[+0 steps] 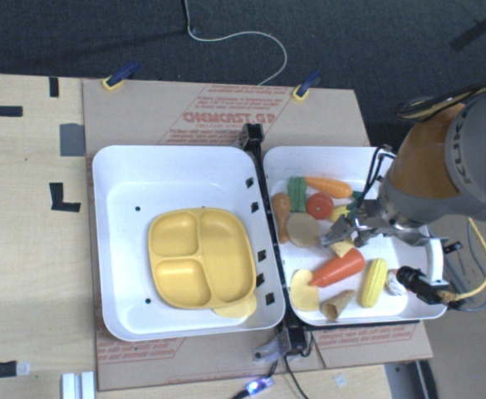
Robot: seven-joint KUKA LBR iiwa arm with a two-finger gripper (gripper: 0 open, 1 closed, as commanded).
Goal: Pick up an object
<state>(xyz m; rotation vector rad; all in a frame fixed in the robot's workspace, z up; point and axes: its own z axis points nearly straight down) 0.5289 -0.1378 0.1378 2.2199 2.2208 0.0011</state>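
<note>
The right bin (392, 158) holds several toy foods: an orange carrot (328, 186) at the back, a red tomato (319, 205), a green piece (297, 191), a brown oval piece (303, 232), a larger red-orange carrot (339, 268), a corn cob (373, 282), a yellow slice (302, 290) and a tan cone (336, 305). My gripper (342, 230) reaches in from the right and hangs low over the middle of this bin, just above the larger carrot and right of the brown piece. Nothing shows between its fingers.
The left bin (126, 173) carries a yellow divided plate (201, 256) with a pale yellow slice (234, 308) peeking from under its front edge. A black divider (263, 214) runs between the bins. The arm's bulky body (434, 173) covers the right bin's right side.
</note>
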